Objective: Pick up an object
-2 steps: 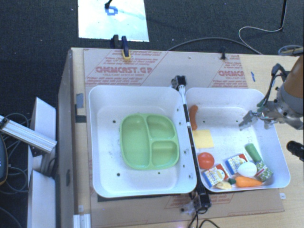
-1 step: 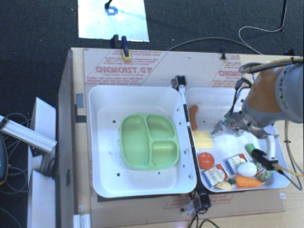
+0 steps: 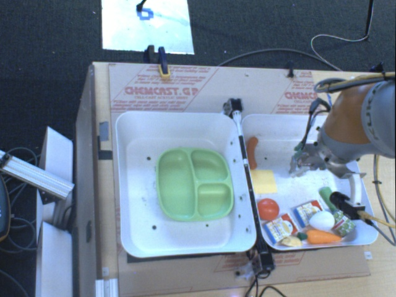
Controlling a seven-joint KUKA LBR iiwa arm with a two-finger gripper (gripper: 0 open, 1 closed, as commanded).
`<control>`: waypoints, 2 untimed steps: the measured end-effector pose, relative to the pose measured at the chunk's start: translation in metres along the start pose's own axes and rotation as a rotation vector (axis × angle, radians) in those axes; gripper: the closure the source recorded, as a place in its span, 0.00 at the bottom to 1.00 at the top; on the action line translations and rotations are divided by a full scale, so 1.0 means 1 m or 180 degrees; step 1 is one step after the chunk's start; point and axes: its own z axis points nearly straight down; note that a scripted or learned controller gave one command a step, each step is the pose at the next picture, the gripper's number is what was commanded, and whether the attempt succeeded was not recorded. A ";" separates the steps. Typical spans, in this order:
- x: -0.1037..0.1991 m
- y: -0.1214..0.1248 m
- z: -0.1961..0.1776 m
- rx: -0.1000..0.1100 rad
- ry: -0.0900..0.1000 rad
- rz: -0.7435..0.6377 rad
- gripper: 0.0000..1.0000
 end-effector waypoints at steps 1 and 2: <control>-0.049 0.062 -0.061 -0.0004 -0.0004 -0.0001 1.00; -0.049 0.062 -0.061 0.0002 -0.0002 -0.0002 0.00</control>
